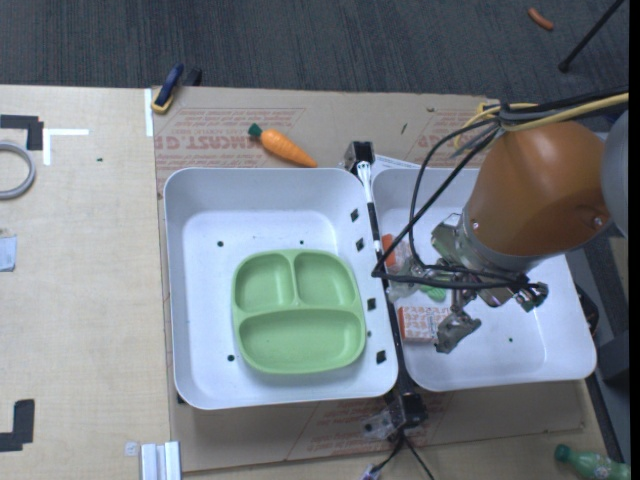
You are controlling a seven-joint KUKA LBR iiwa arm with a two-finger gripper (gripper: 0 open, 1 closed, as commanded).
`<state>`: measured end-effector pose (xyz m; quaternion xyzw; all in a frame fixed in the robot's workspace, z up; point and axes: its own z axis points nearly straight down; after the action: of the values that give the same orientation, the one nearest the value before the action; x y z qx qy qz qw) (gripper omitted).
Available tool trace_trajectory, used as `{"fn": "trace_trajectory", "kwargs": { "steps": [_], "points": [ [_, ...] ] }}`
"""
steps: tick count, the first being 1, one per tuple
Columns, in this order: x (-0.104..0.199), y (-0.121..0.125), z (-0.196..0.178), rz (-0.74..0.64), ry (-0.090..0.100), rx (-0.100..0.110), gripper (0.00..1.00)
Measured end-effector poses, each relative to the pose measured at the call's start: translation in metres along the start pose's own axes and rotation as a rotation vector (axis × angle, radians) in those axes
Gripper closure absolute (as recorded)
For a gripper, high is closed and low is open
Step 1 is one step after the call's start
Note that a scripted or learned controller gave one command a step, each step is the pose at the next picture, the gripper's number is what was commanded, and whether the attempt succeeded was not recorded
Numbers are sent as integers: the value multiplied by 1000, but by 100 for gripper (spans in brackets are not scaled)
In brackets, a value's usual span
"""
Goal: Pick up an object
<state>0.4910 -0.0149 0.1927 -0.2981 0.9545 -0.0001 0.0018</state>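
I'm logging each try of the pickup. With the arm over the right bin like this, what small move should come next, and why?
Probably a short drop straight down. The claw hangs over the right bin, right beside the red-and-white packet near the bin's left wall, and nothing shows between its fingers yet. The green divided plate lies in the left bin, too far off for a small move.

Cardboard-covered bench [80, 298], two white bins [190, 298], toy carrot [283, 146]
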Motion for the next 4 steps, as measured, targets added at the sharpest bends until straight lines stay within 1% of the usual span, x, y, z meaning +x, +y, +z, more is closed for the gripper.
{"fn": "trace_trajectory", "kwargs": {
  "steps": [1, 2, 3, 4],
  "points": [
    [17, -19, 0, 105, -1, 1, 0],
    [14, -13, 0, -458, -1, 1, 0],
    [25, -16, 0, -969, -1, 0, 0],
    [39, -74, 25, -1050, -1, -1, 0]
  ]
}}
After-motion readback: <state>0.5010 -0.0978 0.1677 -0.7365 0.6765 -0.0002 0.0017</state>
